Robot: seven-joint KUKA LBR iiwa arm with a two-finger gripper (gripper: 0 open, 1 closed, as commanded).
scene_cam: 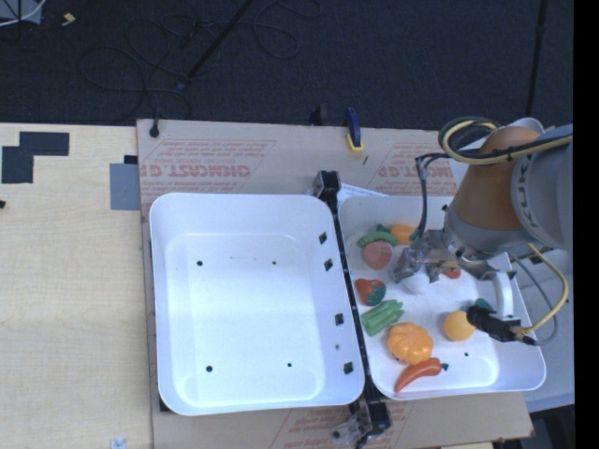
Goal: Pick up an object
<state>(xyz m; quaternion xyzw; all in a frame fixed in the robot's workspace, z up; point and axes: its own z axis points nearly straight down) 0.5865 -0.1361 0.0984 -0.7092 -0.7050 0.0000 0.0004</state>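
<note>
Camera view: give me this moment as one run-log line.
arm: over right bin | gripper: low among toy foods, grasp unconfirmed | left bin: untouched

I'm looking down on a light wooden bench (65,297) with a brown cardboard sheet (243,157) laid flat over its right part. Two shallow white plastic bins sit on that sheet, touching side by side: the left bin (243,297) and the right bin (505,368). Dark flat patches (37,152) mark the bare wood at the upper left.
</note>
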